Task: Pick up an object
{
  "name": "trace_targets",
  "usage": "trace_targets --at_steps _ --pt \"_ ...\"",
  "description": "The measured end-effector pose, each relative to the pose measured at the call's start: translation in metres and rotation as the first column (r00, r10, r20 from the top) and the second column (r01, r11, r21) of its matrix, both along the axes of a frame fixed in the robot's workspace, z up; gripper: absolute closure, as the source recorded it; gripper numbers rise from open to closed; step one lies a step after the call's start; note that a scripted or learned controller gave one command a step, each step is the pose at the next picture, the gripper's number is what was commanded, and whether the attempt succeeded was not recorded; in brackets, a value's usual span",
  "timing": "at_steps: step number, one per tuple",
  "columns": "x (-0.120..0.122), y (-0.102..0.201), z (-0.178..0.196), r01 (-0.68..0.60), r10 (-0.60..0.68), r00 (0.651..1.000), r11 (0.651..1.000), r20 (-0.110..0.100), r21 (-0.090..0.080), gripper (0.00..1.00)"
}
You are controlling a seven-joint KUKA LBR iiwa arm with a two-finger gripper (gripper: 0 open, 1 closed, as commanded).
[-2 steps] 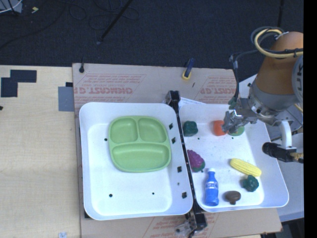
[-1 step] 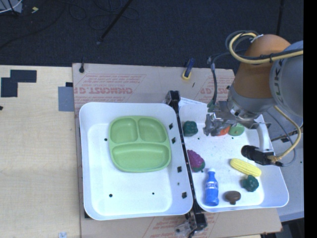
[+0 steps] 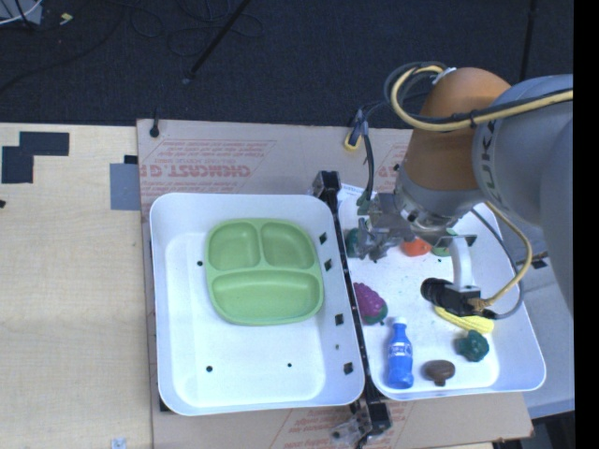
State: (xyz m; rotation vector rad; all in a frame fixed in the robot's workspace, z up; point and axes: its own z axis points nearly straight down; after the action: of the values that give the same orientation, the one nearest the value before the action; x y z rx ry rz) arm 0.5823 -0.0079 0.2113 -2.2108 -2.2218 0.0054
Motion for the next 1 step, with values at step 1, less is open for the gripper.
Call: trace_targets --at_steps 1 --pt "0.0007 0.0483 0.0006 0.000 0.000 1.000 1.000 0.001 -0.001 1.00"
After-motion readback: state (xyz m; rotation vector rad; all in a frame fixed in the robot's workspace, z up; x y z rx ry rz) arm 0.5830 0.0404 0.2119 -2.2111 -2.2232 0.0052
